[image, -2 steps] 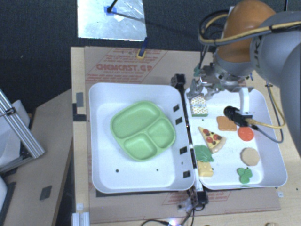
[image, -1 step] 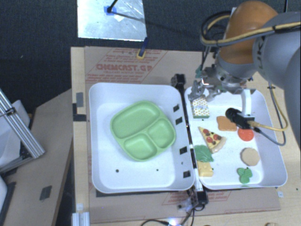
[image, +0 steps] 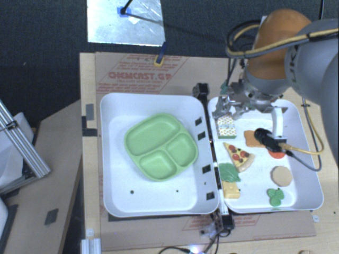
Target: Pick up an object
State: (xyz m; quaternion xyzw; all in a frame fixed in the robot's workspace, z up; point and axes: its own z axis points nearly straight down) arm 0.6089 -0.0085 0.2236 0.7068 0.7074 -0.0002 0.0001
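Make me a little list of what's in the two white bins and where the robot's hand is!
left bin: a green plate with three sections
right bin: toy food
toy food: pizza slice, round cookie, cheese piece, small patterned box, green leafy pieces
gripper: low over the far left corner of the right bin, just above the patterned box
holding anything: can't tell

Green divided plate (image: 161, 147) smooth matt plastic; white bins (image: 114, 157) glossy plastic; foil sheet (image: 125, 15) crinkled, shiny.
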